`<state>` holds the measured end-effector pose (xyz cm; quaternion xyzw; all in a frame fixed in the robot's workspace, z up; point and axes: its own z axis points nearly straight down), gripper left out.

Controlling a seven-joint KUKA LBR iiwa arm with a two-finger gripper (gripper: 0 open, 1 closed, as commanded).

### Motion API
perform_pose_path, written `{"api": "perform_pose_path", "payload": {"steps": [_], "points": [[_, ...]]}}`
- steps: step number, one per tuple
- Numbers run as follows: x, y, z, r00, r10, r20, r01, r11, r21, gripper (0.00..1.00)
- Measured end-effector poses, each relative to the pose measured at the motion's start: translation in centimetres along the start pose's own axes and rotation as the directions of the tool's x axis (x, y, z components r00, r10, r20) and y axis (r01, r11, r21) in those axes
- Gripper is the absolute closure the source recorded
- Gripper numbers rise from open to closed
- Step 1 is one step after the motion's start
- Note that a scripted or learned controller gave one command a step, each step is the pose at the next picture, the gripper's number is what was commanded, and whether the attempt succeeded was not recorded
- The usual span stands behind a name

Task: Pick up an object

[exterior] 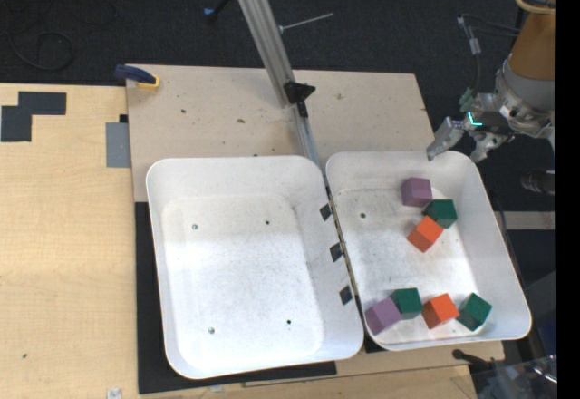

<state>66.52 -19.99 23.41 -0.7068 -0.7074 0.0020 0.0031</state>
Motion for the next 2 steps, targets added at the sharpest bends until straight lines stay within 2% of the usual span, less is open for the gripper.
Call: {"api": "perform_pose_path", "payload": {"steps": [1,2], "points": [[0.1,0.1,-0.3,1.000,-0.004,0.001,0.004,1.000,-0.004,0.00],[-0.2,0.2,6.1,1.000,-0.001,0.000,0.001,1.000,0.002,0.00]]}}
